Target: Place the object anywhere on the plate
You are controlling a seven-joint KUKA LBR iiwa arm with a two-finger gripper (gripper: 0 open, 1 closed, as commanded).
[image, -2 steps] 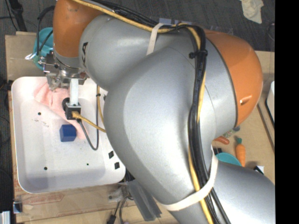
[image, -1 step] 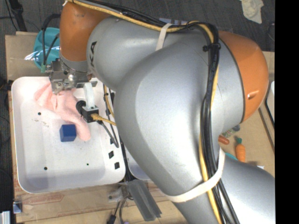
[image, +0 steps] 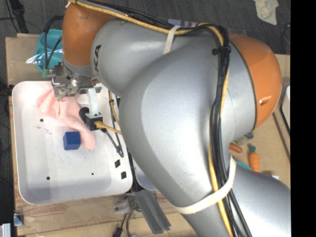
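A small blue cube [image: 71,140] lies in the left white bin [image: 29,181], at the lower left edge of a pale pink plate [image: 59,110]; whether it rests on the plate or just beside it is unclear. My gripper [image: 62,90] hangs over the plate's far end, up and to the left of the cube and apart from it. The wrist and cables hide the plate's right part.
The bulky grey and orange arm [image: 187,107] covers nearly all of the right bin. A teal object [image: 47,46] sits behind the left bin. Small orange carrot-like toys [image: 253,160] lie on the bench at the right.
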